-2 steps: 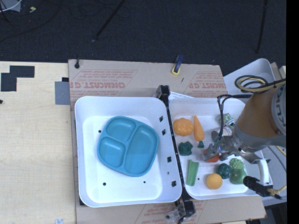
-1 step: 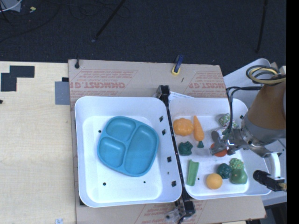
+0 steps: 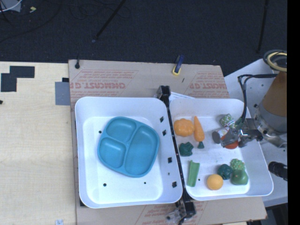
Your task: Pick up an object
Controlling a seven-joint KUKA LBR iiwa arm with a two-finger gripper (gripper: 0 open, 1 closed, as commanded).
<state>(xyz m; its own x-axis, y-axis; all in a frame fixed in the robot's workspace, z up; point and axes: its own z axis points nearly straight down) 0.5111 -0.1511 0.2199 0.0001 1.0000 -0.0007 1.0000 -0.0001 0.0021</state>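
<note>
Your likeliest target is the small red piece at the right of the frame, in the right bin, because the claw sits right over it with a grey object just beside on the left. You cannot tell from this angle whether the claw is apart, together or clamped on anything; the metal parts and the red piece blur into one cluster, so do not count it as held. Just above sits a pale green and white lump. Further out in the same bin, toward the centre of the frame, lie an orange lump touching a carrot, a dark green floret and a tiny green bit. Toward the lower right you have a green stick, an orange ball, and a tight bunch of green vegetables. The loose scatter looks meant to give the claw room around each piece. The left bin carries a blue divided plate, lying flat and well apart from the action. Both bins rest on cardboard over the tabletop.
</note>
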